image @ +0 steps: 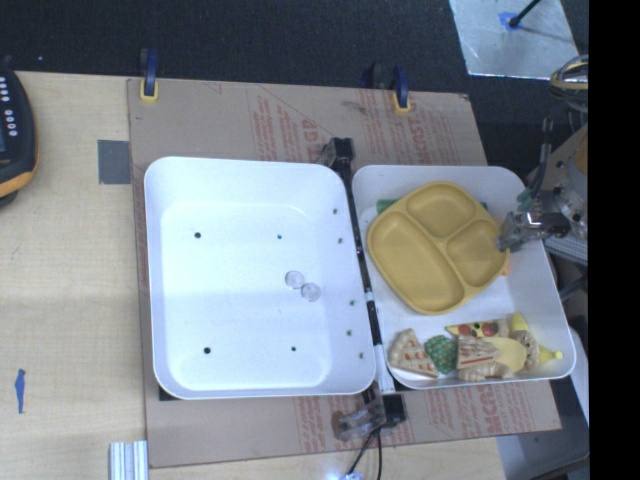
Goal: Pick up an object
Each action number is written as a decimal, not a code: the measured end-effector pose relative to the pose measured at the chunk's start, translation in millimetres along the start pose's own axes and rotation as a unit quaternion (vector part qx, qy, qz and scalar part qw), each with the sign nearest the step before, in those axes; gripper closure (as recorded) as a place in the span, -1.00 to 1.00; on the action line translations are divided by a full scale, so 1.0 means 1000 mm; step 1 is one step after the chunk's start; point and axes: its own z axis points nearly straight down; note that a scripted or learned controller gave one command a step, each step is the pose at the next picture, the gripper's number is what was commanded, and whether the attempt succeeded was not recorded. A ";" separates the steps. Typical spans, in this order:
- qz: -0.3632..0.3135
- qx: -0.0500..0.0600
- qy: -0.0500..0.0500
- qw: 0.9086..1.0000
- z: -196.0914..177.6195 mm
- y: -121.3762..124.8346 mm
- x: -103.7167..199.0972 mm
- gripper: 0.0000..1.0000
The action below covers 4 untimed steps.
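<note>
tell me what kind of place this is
Likely a robotics lab bench: two white bins on clamped cardboard, toy items and a yellow divided plate, and a gripper at the right.

Bright, even light; glare on left bin (250, 278); pic slightly soft, low-res.

A yellow divided plate (437, 245) with three compartments lies face up, turned at an angle, in the right bin's (545, 293) far half. Nearer its front wall sits a jumbled row of small toy food pieces (470, 349), touching one another.
</note>
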 end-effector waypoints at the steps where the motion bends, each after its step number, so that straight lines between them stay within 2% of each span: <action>1: 0.000 0.003 0.001 1.000 0.004 -0.001 0.000 -1.00; 2: -0.001 0.000 0.000 1.000 -0.015 0.047 0.000 -1.00; 3: -0.004 0.005 0.003 1.000 0.017 0.063 0.089 -1.00; 4: 0.003 0.004 0.000 1.000 -0.013 0.024 0.034 -1.00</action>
